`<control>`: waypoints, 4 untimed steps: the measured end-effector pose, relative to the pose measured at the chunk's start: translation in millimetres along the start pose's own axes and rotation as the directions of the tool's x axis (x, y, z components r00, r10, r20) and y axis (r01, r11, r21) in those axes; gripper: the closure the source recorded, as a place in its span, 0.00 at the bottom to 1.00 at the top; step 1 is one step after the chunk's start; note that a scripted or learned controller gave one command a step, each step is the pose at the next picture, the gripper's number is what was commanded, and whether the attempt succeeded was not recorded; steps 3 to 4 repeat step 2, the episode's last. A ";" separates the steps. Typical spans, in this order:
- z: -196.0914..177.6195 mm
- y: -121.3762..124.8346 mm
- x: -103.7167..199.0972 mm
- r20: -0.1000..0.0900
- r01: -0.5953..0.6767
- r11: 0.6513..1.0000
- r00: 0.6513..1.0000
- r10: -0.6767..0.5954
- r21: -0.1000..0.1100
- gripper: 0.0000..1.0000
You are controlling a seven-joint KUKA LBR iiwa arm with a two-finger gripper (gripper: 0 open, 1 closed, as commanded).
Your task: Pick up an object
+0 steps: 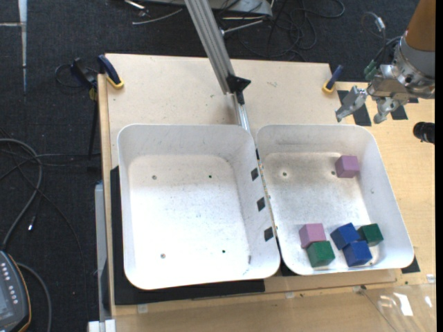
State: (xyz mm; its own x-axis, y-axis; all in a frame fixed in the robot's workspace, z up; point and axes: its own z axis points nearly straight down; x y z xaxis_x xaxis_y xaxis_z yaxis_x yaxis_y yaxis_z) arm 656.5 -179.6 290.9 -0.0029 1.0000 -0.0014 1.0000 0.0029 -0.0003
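end effector [368, 106] open, blocks [338, 243] unlabelled

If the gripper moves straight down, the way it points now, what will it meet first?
Probably the bare wooden bench top beside the right white bin's rim; the gripper hangs beyond the bin's far right corner. Depth is unclear, so it might clip that rim instead. No block lies below it.

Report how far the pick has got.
Done: nothing. All six blocks lie in the right bin: a purple block alone at the far side, the rest clustered near the front edge. In hand: the gripper is open and carries nothing, above the bench beyond the bin's far corner. Left: descend onto a block, close, lift.
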 end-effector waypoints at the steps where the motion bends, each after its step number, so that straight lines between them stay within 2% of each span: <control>1: 130.1 -69.4 -35.2 -0.003 -0.007 1.000 1.000 0.007 0.009 0.00; 2: 182.1 -36.8 -42.8 0.000 -0.003 1.000 1.000 0.003 -0.003 0.00; 4: 182.1 -36.8 -42.8 0.000 -0.003 1.000 1.000 0.003 -0.003 0.00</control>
